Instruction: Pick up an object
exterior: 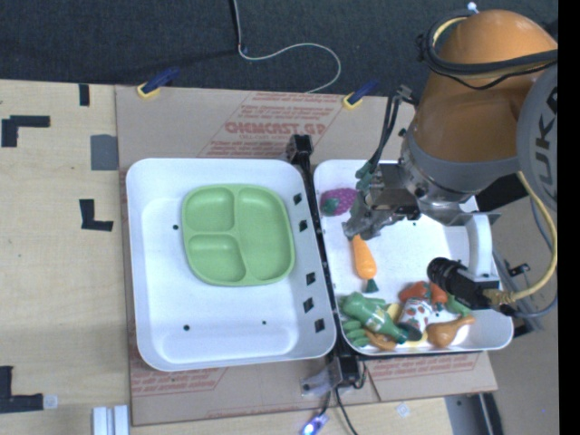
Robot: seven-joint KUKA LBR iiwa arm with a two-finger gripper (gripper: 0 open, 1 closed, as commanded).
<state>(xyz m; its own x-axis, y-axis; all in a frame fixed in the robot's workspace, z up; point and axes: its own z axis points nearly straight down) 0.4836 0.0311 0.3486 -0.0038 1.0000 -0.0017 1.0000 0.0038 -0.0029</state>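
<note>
The hand hangs low over the right bin, just above the top end of an orange carrot, and the step in hand seems to be the descent for a grasp. From this slanted view I cannot tell how far the hand is open, and nothing is seen between its parts, so I would not say it has hold of anything.

To do this step well, the hand should come down centred on the carrot's thick middle and close across its short width, not along its length. It should keep away from the purple toy close by, toward the far edge of the table.

The carrot is a small toy, bright orange, tapered, with a green tip at its near end. It lies alone on the bin floor, beside the wall shared with the left bin. A heap of toys fills the bin's near edge. The left bin bears a green divided plate.
</note>
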